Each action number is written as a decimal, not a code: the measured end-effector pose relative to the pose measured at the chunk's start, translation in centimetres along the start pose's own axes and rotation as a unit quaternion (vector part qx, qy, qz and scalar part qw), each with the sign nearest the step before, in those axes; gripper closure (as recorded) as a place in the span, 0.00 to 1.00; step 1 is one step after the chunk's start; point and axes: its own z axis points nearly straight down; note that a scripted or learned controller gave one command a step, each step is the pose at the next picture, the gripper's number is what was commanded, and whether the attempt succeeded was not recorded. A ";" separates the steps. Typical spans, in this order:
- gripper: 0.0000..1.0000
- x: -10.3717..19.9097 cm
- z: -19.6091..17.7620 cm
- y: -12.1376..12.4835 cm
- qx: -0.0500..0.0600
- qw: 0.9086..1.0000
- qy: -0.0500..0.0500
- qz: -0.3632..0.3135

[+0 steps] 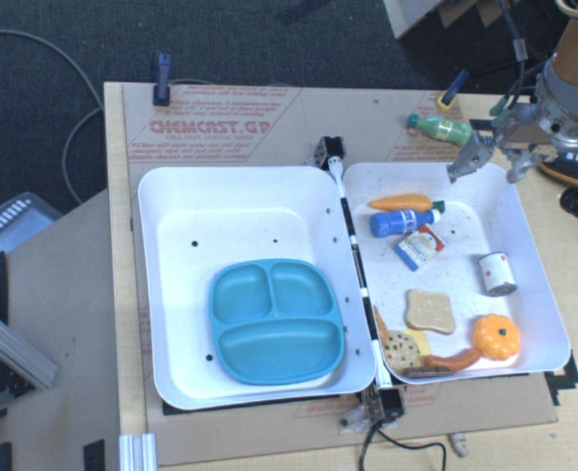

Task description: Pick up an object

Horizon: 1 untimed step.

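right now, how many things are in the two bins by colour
Blue: 3, divided plate, bottle, small packet
Orange: 2, carrot, pumpkin
Tan or brown: 3, bread slice, cookie, sausage
Silver: 1, can
Total: 9
A green bottle lies outside the bins, so it is not counted.

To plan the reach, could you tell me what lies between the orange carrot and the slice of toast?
In the camera view: the blue bottle and a small blue-and-white packet.
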 end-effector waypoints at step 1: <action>0.00 2.0 10.4 -0.1 0.002 1.000 0.001 0.000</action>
